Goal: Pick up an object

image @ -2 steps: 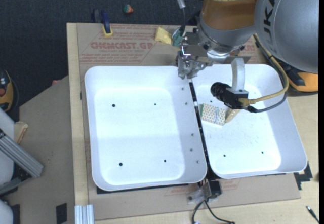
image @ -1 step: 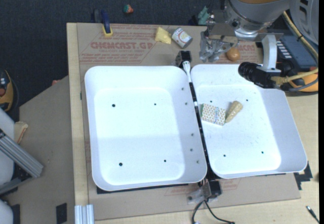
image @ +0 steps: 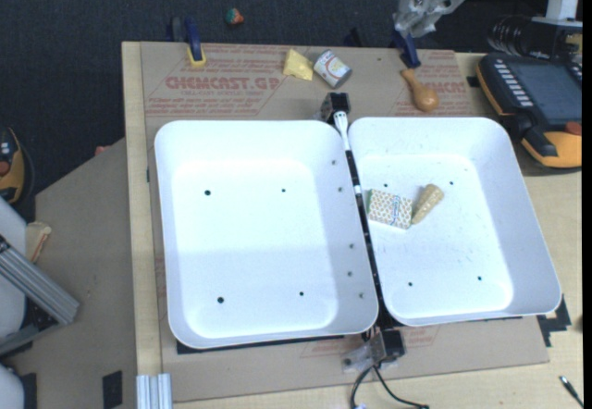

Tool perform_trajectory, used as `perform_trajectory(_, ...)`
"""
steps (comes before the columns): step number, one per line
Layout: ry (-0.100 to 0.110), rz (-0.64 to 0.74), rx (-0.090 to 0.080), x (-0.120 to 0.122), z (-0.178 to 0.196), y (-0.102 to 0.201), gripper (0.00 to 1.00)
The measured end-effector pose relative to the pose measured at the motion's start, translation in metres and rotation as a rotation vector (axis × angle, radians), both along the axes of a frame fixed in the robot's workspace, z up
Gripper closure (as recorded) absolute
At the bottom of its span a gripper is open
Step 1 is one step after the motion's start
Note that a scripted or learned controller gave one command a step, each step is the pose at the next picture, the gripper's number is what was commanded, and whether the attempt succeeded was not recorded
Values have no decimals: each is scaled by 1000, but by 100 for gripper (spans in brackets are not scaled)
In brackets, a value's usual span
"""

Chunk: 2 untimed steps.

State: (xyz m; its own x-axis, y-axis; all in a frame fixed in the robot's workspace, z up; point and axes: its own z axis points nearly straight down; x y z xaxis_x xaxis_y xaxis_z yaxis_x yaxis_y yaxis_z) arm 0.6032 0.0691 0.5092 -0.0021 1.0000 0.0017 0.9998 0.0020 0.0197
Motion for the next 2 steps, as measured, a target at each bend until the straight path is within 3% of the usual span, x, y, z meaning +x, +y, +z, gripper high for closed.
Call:
perform_trajectory(1, 30, 12, 0, -19, -81, 124, 100)
perform_trajectory(2, 21, -11, -3, -58, -55, 35, 100)
